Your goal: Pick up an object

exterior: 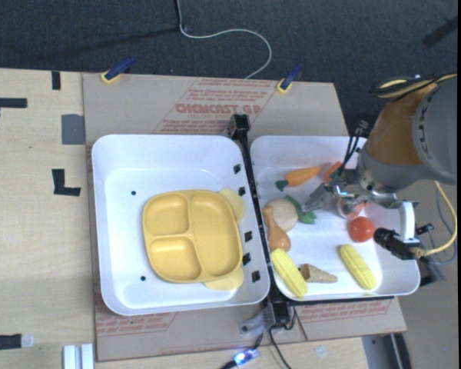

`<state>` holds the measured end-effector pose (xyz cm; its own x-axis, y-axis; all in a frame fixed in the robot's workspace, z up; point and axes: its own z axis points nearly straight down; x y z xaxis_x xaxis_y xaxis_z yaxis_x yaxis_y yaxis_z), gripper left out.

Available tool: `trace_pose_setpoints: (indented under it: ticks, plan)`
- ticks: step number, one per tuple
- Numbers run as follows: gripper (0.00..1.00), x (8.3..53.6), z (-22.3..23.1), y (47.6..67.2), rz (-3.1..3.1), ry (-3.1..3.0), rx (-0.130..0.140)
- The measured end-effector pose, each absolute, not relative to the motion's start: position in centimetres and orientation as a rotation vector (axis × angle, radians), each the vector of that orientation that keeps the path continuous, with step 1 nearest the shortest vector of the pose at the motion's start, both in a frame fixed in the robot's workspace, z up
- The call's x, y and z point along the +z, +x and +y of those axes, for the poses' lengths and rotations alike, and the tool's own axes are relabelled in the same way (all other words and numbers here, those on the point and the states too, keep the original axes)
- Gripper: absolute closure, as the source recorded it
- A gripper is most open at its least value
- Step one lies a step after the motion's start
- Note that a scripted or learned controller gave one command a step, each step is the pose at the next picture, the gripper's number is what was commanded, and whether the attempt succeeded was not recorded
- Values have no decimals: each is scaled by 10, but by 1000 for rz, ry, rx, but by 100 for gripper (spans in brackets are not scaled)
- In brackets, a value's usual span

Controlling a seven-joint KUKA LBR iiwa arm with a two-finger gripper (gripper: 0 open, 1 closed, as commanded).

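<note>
**Claw Low in the Right Bin**

Down in the right bin (332, 146), claw (328, 193) near the carrot (305, 176) and the red tomato (359, 229). Cannot tell if open or shut, or if holding anything. Two corn cobs (356, 266) near the front wall. Yellow plate (192, 234) in the left bin (138, 154).
</note>
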<state>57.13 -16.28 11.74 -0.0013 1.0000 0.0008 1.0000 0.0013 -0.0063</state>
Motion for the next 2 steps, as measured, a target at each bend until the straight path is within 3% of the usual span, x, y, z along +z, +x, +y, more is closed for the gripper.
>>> trace_pose_setpoints:
  ticks: [1, 2]
  plan:
    - [0, 83, -163, 571, -2225, -2222, 4]
    - [100, 95, -163, 572, -2225, -2222, 2]
